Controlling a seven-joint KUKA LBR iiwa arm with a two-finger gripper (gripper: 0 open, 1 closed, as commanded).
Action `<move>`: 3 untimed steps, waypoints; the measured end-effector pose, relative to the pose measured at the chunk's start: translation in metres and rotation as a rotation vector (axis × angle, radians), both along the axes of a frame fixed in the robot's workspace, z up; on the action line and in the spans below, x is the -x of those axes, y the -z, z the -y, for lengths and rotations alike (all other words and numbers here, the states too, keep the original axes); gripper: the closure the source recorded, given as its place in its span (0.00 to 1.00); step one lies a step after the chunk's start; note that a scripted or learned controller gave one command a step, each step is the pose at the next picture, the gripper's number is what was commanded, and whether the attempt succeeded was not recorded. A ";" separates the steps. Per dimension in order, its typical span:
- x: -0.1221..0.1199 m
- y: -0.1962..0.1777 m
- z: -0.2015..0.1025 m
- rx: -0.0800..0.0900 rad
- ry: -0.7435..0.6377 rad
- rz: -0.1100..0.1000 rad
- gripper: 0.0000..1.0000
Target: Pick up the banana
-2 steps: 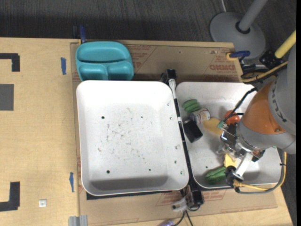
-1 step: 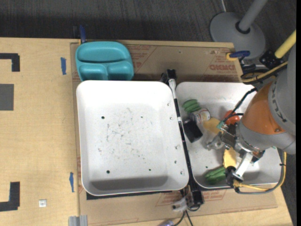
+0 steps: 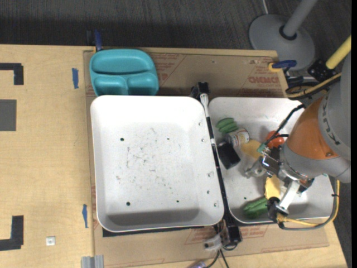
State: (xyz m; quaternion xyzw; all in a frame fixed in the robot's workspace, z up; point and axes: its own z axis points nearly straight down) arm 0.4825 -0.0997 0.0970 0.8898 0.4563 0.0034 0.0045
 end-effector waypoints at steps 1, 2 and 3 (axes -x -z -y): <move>-0.001 -0.010 0.000 0.001 -0.002 0.001 1.00; -0.001 -0.020 0.000 0.001 -0.002 0.001 1.00; -0.001 -0.019 -0.001 0.001 -0.002 0.000 0.00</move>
